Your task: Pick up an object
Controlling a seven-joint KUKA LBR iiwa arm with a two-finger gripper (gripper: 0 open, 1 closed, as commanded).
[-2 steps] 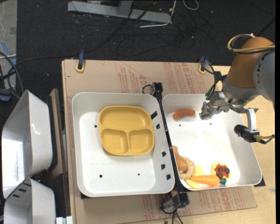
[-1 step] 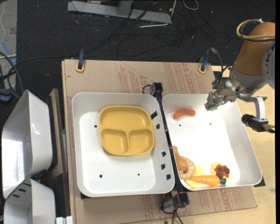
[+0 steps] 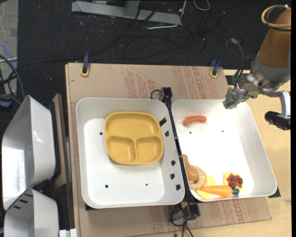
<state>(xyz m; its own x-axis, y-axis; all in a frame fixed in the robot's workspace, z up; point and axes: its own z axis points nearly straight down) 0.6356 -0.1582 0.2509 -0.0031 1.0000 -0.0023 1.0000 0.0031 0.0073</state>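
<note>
The toy carrot [image 3: 216, 190] is lying untouched while the gripper [image 3: 230, 102], grip state unclear, is hovering at the right bin's [image 3: 249, 139] rim, needing descent onto a target.

The table [image 3: 134, 78] has a brown board top printed with faded red lettering. At its far edge two clamps with yellow grips bite on, one [image 3: 84, 65] near the far left corner and one [image 3: 215, 68] farther right. Two shallow white bins sit side by side on it, the left bin [image 3: 88, 152] touching the right bin [image 3: 259, 152] along a seam lined with small black clips [image 3: 172, 162]. A black connector [image 3: 185, 214] with wires hangs at the seam's near end. Beyond the far edge, black cables [image 3: 115, 44] loop over dark flooring beside a grey metal bar [image 3: 125, 11]. Off the left edge stand two spare white tubs, one [image 3: 27, 143] above the other [image 3: 32, 213].
</note>
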